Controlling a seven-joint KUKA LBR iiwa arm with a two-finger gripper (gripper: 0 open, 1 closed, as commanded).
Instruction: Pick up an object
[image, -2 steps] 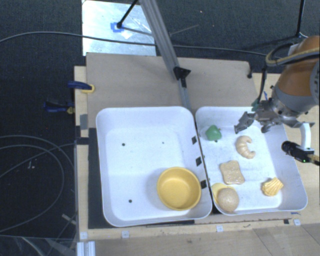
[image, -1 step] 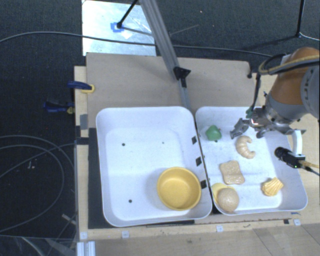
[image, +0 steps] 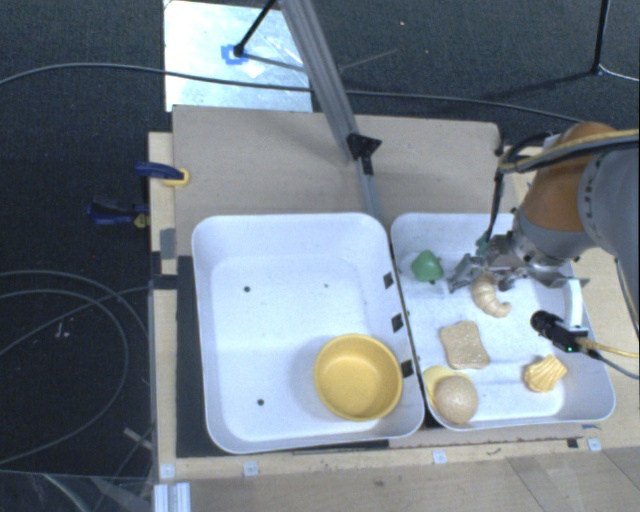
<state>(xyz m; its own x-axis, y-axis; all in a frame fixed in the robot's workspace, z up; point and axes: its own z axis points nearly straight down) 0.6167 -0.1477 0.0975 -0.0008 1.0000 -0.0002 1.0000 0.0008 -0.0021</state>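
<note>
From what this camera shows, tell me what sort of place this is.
Probably a robotics lab's grasping test bench: two white bins with toy food like a croissant, clamps on the board, and cables on dark carpet.

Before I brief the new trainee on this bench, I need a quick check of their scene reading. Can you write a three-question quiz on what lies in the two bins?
1. True or false: the yellow bowl sits in the left bin.
2. Which item lies nearest the gripper? A) green piece B) croissant-shaped piece C) ridged yellow piece
3. Fill in: the flat tan slice lies in the ____ bin.

Key: 1 true; 2 B; 3 right.
</note>
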